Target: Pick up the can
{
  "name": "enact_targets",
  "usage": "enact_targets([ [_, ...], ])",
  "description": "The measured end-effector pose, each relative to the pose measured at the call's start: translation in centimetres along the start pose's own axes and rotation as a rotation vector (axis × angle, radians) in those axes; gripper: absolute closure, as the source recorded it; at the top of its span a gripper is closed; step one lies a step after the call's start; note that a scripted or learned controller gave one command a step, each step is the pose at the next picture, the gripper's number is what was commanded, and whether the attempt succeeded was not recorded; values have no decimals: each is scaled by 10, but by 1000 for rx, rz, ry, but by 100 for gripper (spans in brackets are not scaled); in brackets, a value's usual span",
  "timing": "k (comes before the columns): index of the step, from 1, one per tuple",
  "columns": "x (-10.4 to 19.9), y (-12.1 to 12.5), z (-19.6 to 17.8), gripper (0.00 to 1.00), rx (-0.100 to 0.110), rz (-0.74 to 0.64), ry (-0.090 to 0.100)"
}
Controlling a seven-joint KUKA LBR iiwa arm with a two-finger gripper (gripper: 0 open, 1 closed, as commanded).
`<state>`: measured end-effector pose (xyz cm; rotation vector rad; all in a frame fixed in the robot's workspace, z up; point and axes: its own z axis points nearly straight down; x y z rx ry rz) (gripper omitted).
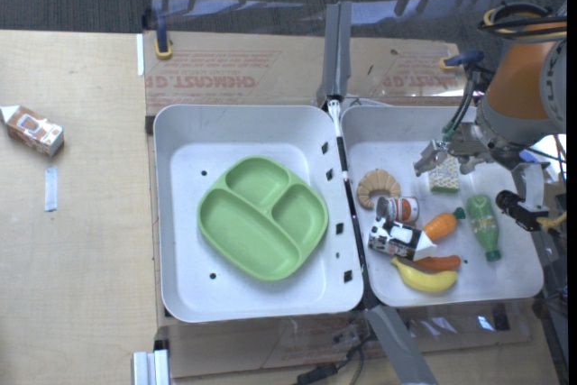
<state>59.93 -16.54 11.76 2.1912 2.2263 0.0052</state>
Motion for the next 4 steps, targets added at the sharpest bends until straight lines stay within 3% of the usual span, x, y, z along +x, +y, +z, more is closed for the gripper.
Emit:
enact_targets([
  [1, -1, 0, -9, 100, -1, 0, 0],
  [2, -1, 0, -9, 0, 0, 0, 0],
  [3, -2, 0, -18, 100, -1, 0, -1],
  [4, -2, 0, -18, 0, 0, 0, -1],
])
